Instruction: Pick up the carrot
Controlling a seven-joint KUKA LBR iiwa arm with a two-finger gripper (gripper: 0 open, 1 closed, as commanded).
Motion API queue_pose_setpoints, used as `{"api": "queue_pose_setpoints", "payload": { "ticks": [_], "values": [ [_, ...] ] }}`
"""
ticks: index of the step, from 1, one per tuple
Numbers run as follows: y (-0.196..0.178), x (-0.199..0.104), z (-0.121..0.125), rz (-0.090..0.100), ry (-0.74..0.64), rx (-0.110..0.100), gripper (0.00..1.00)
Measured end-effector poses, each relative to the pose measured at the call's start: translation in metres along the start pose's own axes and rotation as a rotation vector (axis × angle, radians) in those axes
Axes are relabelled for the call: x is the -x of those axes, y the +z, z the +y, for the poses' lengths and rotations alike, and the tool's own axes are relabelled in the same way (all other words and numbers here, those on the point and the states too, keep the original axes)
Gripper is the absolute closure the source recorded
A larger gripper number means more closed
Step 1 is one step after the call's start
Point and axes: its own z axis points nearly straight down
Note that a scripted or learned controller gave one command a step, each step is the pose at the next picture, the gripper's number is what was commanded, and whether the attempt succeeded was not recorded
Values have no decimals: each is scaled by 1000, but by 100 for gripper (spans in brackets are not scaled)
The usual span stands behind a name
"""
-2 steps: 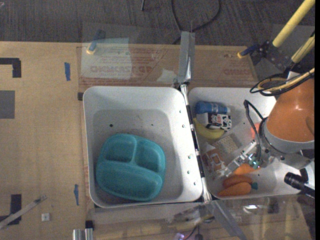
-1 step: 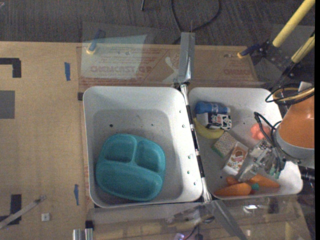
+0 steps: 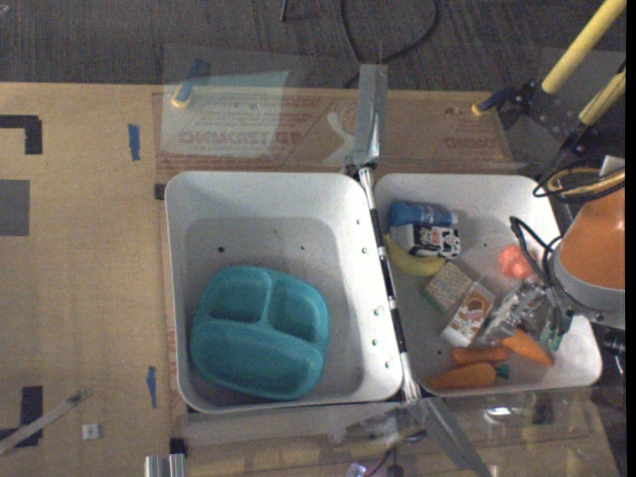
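Observation:
Three orange carrots lie at the front of the right bin [image 3: 586,366]. One carrot [image 3: 463,376] rests against the front wall, a second [image 3: 479,355] sits just behind it, and a third [image 3: 529,348] lies to their right with its green end pointing right. My gripper [image 3: 527,314] hangs low over the bin, directly behind the third carrot and close to it. Its metal parts blur together with black cables. I see nothing held in it.
In the right bin are a blue can [image 3: 421,214], a cow-print carton [image 3: 436,238], a banana [image 3: 412,259], two small boxes [image 3: 449,286] [image 3: 470,316] and a pink object [image 3: 514,261]. A teal divided plate [image 3: 258,334] lies in the left bin [image 3: 199,217].

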Motion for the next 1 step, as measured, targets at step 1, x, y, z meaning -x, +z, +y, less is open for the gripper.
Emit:
{"api": "queue_pose_setpoints", "payload": {
  "ticks": [1],
  "values": [
    [-117, -17, 43, 16, 59, -6, 100]
  ]
}}
